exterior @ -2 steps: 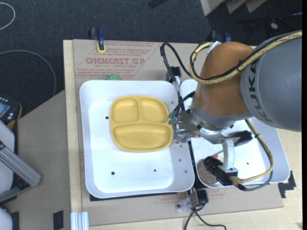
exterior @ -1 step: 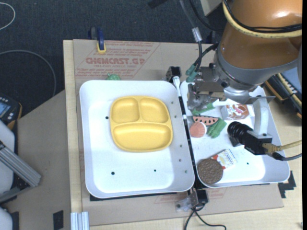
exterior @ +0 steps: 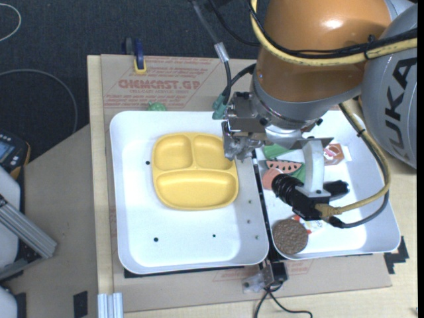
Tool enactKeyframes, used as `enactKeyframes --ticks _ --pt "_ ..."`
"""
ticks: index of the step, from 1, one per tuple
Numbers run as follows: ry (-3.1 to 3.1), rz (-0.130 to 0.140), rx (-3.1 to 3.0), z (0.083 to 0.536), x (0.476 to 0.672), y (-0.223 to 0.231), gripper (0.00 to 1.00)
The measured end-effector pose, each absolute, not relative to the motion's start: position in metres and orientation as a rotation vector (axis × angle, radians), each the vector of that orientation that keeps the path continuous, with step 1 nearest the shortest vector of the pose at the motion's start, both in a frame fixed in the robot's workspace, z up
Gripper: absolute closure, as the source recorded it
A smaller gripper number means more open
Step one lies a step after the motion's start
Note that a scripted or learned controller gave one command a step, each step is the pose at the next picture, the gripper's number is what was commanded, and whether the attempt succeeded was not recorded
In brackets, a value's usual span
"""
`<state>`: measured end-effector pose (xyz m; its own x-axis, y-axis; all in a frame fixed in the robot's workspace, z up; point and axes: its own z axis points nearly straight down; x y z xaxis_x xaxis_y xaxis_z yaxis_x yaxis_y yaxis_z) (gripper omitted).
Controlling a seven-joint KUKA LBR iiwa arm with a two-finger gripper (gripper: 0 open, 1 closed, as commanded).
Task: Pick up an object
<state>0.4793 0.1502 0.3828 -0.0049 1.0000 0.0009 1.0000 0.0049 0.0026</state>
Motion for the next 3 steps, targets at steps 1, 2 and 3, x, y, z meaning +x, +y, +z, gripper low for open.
enactKeyframes --ticks 1,2,3 --pt "2.223 0.006 2.216 0.393 0.480 0.148 1.00" --pt "2.223 0.008 2.213 0.403 0.480 0.149 1.00" --pt "2.233 -0.011 2.217 0.332 0.478 0.229 1.00"
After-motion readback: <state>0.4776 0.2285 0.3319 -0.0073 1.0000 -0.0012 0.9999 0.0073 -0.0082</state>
